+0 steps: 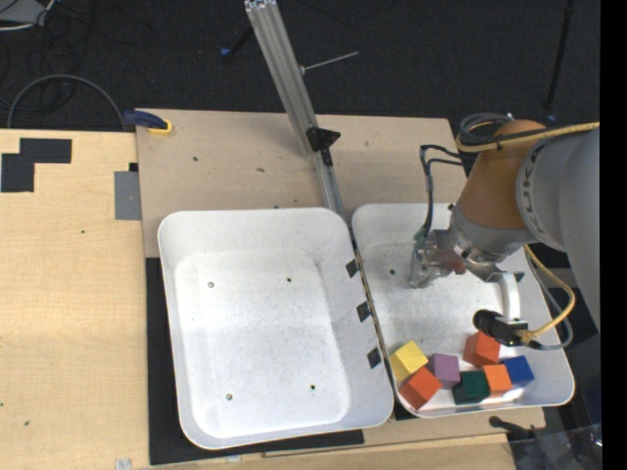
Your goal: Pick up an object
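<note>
Blocks [460,370] cluster in the right bin's [392,233] near corner; gripper [423,272] (grip state unclear) hovers apart, needing to reach them.

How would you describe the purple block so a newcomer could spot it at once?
Start at the right bin, the one the arm reaches into, and look at its near end, where the blocks are heaped. The purple block sits there between the yellow block and the green block. It is the only pale violet one in the pile.
</note>
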Available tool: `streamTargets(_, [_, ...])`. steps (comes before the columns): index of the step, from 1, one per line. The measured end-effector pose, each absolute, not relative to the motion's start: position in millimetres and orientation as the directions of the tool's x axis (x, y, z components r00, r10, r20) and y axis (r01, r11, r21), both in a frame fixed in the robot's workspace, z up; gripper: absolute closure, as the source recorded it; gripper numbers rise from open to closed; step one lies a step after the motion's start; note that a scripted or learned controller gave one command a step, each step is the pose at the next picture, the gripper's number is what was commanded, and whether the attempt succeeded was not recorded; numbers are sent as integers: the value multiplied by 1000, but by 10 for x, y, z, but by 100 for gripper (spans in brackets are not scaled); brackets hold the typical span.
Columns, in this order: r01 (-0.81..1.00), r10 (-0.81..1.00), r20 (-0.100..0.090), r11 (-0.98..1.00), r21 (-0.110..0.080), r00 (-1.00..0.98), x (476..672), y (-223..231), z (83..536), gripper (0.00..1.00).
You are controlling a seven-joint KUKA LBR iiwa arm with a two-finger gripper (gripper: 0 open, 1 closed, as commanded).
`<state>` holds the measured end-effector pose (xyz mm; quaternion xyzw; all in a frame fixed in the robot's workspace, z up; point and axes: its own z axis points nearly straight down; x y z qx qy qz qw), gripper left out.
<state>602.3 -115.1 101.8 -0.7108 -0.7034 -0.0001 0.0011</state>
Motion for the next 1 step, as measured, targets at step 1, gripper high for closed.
streamTargets(1, [1000,1000,3,-3,-2,3,5033,-826,2011,100])
